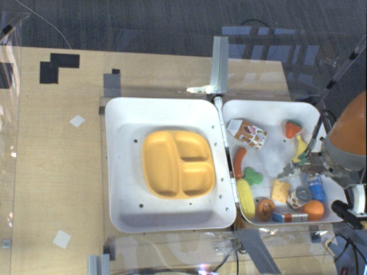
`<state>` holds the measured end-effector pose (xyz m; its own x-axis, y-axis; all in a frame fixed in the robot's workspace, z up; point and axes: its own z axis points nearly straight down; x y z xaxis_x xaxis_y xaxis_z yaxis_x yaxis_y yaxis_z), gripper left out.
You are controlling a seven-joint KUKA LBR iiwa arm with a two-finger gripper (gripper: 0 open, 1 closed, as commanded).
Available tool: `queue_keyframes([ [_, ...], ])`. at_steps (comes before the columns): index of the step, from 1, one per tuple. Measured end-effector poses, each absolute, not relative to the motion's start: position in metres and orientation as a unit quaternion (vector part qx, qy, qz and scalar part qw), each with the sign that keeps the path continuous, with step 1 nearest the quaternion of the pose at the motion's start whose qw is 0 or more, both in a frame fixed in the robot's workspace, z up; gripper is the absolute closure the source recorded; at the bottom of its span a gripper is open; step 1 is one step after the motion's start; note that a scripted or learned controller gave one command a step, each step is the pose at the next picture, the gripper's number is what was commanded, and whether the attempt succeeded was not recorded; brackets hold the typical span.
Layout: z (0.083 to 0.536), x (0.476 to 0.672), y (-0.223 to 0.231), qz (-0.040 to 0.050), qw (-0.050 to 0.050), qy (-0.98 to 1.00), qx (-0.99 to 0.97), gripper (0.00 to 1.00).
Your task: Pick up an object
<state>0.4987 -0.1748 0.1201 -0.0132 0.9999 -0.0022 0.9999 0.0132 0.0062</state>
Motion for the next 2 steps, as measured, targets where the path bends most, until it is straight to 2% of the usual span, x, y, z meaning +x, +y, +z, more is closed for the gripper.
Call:
queue_keyframes([
  [1,0.089,0.56,-0.138,0.0036,0.005,0.643,0.766,0.0],
  [2,0.138,0.545,-0.159,0.002,0.003,0.647,0.763,0.0],
])
